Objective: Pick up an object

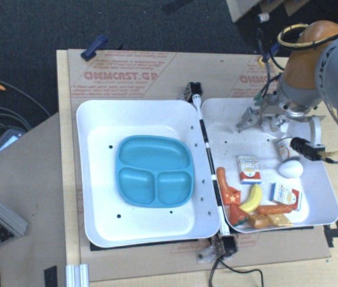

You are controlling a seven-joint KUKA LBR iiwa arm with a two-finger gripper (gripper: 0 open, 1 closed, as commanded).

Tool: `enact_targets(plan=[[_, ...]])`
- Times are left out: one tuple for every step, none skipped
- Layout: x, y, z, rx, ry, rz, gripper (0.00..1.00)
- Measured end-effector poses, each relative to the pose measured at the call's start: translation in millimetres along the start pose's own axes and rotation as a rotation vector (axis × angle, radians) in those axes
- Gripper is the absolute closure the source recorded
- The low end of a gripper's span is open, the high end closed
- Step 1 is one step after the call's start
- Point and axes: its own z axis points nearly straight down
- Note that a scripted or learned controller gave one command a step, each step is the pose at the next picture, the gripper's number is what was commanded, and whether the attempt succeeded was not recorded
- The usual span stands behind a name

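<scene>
Two white bins sit side by side on the table (127, 70). Left bin (91, 160) carries a blue divided tray (154, 170). Right bin (321, 205) has the pickable items bunched at its near end: small red-and-white carton (248, 168), white egg-shaped ball (290, 168), banana (252, 198), second small carton (285, 194), plus a long orange-red piece (223, 182) along the divider.

Hand (260, 117) is low over the far end of the right bin, above bare floor, well apart from the cluster. Whether its fingers are apart or together: cannot tell, too small and blurred.

Risks, as judgement:
- Closing here likely grabs nothing; no item lies under it.
- Items near the front touch or overlap, so a descent there may nudge neighbours or pinch two.
- Round ball could roll off the fingers.
- Piece by the divider sits close to the wall; fingers may strike the rim.
</scene>
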Motion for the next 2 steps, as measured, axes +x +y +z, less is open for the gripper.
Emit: enact_targets(plan=[[-6, 5, 2, 0.01, 0.009, 0.0, 0.0], [39, 9, 10, -0.015, -0.004, -0.003, 0.0]])
